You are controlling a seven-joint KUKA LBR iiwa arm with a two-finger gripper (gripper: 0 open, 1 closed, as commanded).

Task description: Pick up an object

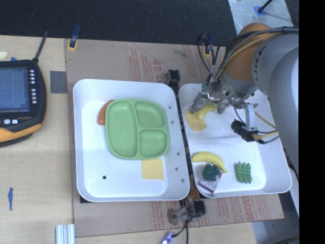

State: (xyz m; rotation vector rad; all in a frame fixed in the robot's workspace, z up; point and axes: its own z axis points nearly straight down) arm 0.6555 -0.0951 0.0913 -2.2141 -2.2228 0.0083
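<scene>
Camera view: the fixed overhead camera looked down at a slant on two white bins side by side, with the arm reaching in from the right.
Gripper position: the gripper sat low over the far left part of the right bin, close to the wall it shares with the left bin.
Hand state: how far apart the jaws stood could not be made out, since the wrist and cables covered them.
Task thing: the pale yellow object lay on the bin floor right at the gripper, partly under it, and looked like the likely target.
Held or not: nothing could be seen to sit between the jaws, so no grasp could be claimed.
Other candidates: a banana, a small dark green item and a green ridged piece lay together near the front of the right bin, well apart from the gripper.
Left bin contents: a green divided tray, an orange piece tucked at its far left edge and a yellow square just in front of it.
Doing the step well: the grasp would probably call for centring over the yellow object and closing fully before lifting.
Main risk: the nearby bin wall could crowd one jaw, and a soft or rounded piece might slip out sideways.
</scene>
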